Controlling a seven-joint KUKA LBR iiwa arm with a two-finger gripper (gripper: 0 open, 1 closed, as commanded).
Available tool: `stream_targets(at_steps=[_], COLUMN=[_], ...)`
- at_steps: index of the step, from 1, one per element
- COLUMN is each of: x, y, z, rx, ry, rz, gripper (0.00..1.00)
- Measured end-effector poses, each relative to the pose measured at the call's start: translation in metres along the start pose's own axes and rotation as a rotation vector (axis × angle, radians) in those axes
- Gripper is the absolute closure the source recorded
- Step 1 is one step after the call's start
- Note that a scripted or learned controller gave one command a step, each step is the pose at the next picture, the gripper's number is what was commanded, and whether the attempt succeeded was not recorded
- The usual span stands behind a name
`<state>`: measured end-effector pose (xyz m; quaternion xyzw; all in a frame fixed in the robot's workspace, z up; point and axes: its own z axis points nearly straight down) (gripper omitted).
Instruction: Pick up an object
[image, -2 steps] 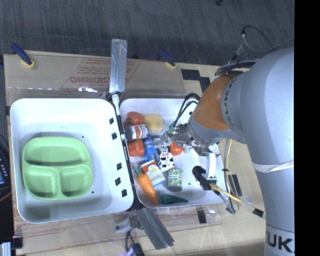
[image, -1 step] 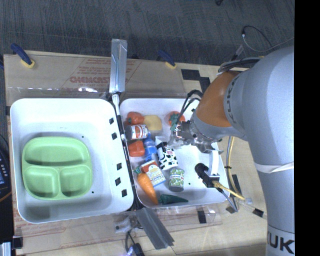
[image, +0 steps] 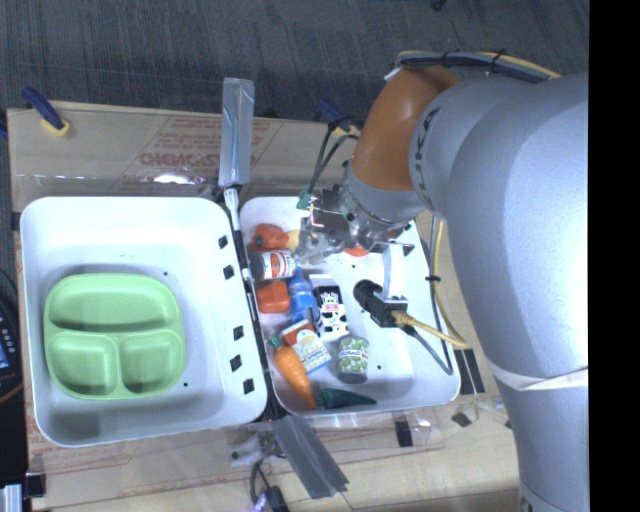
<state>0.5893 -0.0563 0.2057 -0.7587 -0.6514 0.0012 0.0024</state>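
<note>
Sitting in the right bin (image: 425, 375) is a pile of small stuff: carrot (image: 292, 371), blue bottle (image: 301, 295), cow-print carton (image: 331, 311), green-lidded jar (image: 353, 358). Tool (image: 318, 232) hovers over the bin's top end near a tomato (image: 268, 237); can't tell its grip. Left bin (image: 120, 215) holds a green tray (image: 113, 333).

green divided tray (image: 112, 335) in left bin (image: 40, 225), cardboard (image: 130, 150) behind
</note>
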Motion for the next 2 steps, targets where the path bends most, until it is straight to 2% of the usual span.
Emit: stream_targets(at_steps=[1, 2], x=[0.030, 0.047], y=[0.014, 0.060], z=[-0.015, 0.011], rx=[0.001, 0.002], ry=[-0.002, -0.003], rz=[-0.007, 0.082], gripper=[1.00, 1.00])
